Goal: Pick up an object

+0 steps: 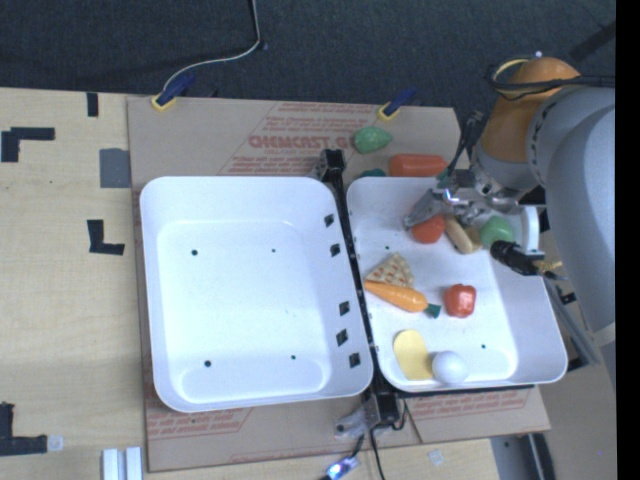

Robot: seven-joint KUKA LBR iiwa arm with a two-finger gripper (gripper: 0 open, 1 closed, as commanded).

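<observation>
My gripper (428, 211) hangs low over the back of the right bin (530, 363), reaching in from the right. Just beneath and touching its tip lies a small red-orange round object (428, 232). A tan stubby piece (461, 237) and a green round object (497, 231) lie right beside it, under the wrist. Further forward in the same bin are a tan wedge (391, 268), an orange carrot (397, 295), a red fruit (460, 300), a yellow piece (410, 351) and a white ball (450, 367). Nothing is visibly lifted.
The left bin (160, 268) adjoins the right one along a black-clipped divider (345, 268). Behind the bins, on the cardboard, lie a green object (372, 139) and an orange-red object (416, 165). The grey arm (585, 198) fills the right side.
</observation>
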